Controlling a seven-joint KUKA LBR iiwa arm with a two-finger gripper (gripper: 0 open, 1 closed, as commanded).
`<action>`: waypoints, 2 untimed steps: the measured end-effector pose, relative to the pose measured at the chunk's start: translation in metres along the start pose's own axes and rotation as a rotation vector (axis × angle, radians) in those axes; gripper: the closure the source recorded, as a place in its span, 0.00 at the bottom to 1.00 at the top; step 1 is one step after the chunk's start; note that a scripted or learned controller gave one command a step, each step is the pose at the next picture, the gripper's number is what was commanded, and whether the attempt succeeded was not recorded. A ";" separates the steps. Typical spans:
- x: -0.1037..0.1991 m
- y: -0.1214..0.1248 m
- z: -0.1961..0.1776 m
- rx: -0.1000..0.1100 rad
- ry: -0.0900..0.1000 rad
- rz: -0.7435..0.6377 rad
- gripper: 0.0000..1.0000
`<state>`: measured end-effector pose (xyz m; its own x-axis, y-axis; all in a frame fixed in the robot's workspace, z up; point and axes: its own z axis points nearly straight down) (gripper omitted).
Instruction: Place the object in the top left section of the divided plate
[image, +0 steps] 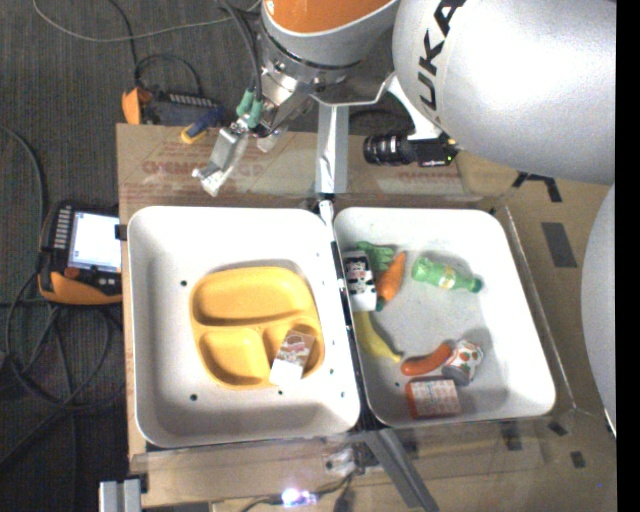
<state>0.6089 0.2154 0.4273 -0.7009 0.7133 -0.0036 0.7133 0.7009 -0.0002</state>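
Note:
A yellow divided plate (250, 300) lies in the left white bin (160, 300). A small white and brown carton (293, 355) rests tilted in the plate's lower right section. The plate's other sections hold nothing. My gripper (228, 158) hangs high over the cardboard beyond the left bin's far edge, well apart from the plate and the carton. Nothing shows in it.
The right bin (510, 300) holds a carrot (393, 275), a green bottle (447, 275), a cow-patterned carton (360, 280), a banana (376, 340), a sausage (427, 359), a can (463, 361) and a red box (434, 398). A handheld screen (85, 255) lies left of the bins.

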 end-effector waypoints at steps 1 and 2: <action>0.000 0.000 0.000 0.000 0.000 0.000 0.00; 0.000 0.000 0.000 0.000 0.000 0.000 0.00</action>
<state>0.6089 0.2154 0.4273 -0.7009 0.7133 -0.0036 0.7133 0.7009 -0.0002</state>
